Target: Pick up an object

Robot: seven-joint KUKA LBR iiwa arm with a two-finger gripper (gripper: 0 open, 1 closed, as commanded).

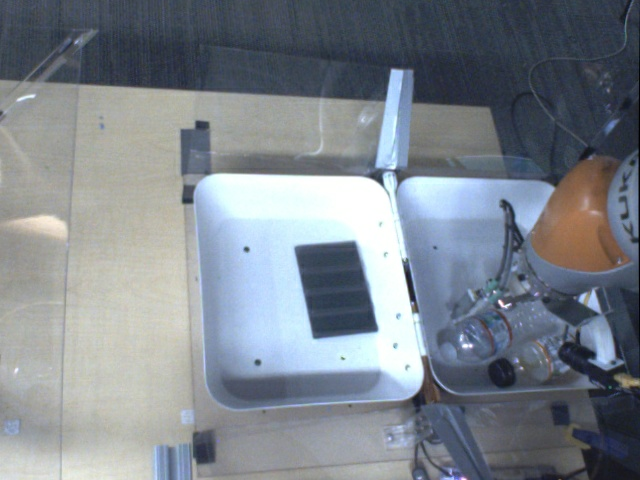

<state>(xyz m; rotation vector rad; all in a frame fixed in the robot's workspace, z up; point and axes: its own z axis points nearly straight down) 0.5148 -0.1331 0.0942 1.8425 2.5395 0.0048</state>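
Note:
A dark ribbed rectangular pad lies flat near the middle of the left bin. In the right bin, a clear plastic bottle lies on its side near the front. A second clear bottle with a black cap lies just in front of it. My gripper is low over the first bottle, under the grey wrist and orange band. The wrist and cables hide the tips, and I cannot tell whether anything is between them.
A thin divider wall separates the two bins. A metal post stands behind the bins at their junction. Cables hang at the back right. The wooden bench stretches to the left.

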